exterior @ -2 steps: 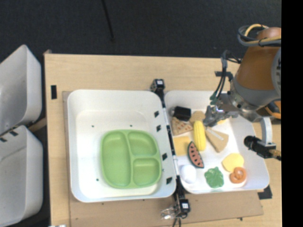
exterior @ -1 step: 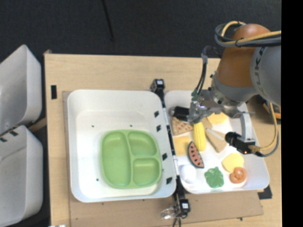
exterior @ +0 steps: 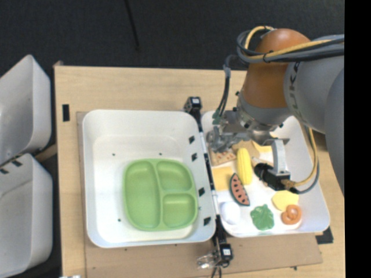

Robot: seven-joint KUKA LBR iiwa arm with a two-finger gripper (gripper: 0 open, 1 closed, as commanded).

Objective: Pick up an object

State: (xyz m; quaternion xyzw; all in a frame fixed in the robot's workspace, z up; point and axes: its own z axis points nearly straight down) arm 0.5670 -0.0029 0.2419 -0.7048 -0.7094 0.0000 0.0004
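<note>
My gripper (exterior: 222,139) hangs low over the far left part of the right bin (exterior: 313,210), just above a tan waffle-like piece (exterior: 224,156). Below that lies a flat yellow cheese slab (exterior: 220,173). A yellow corn cob (exterior: 244,165) lies just to the gripper's right. Nearer the front are a watermelon slice (exterior: 238,189), a green broccoli (exterior: 262,217), a yellow lemon (exterior: 284,200), an orange ring-shaped piece (exterior: 291,214) and a white piece (exterior: 230,213). Nothing shows as held.
The left bin (exterior: 98,155) holds a green divided plate (exterior: 160,194). The ridge between the two bins (exterior: 204,155) runs right beside the gripper. The arm's orange band and grey body (exterior: 272,80) cover the far side of the right bin.
</note>
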